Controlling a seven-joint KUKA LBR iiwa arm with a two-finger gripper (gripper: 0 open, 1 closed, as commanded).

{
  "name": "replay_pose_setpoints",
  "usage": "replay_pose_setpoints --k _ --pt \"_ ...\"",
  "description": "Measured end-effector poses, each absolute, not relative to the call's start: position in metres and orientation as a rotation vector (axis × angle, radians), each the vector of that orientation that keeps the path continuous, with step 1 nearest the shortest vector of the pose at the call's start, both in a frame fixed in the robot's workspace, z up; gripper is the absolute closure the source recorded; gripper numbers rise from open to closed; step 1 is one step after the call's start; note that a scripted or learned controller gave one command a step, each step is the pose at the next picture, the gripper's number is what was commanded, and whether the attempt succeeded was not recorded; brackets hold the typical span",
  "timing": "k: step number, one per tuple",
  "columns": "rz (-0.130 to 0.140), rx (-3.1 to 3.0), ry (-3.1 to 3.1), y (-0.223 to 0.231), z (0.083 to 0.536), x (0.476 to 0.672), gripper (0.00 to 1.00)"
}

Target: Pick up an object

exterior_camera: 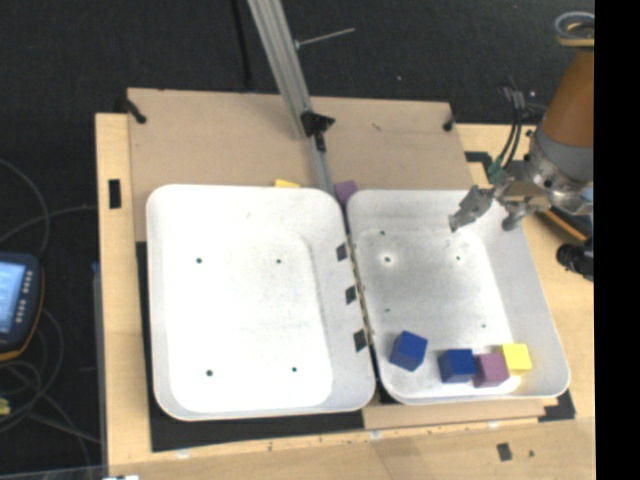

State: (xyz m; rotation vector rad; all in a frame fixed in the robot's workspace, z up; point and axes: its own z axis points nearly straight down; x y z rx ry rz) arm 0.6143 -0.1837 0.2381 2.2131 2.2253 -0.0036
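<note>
- The arm point(572, 108) has a broad orange band with a smooth, rounded, slightly glossy surface.
- Below the band sits a grey wrist ring point(562, 158), paler along its lower rim.
- Dark cables point(515, 128) run down beside the wrist, looping from the band toward the tool mount.
- The gripper point(490, 211) is metallic grey, built from angular plates.
- Its two fingers point(466, 211) are slim and light grey, with darker tips.
- A small pale ring-shaped part point(575, 26) sits above the orange band.
</note>
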Motion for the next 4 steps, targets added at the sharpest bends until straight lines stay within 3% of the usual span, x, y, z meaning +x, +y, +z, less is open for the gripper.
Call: replay_pose_setpoints --k 1,2,3,4 --pt "-0.005 2.22 2.219 -0.209 0.199 0.632 0.0" --pt "-0.006 2.222 2.229 -0.171 0.103 0.604 0.0" --pt "0.001 2.219 2.226 -0.098 0.141 0.509 0.0" --pt "0.005 2.219 2.216 -0.093 0.097 0.485 0.0"
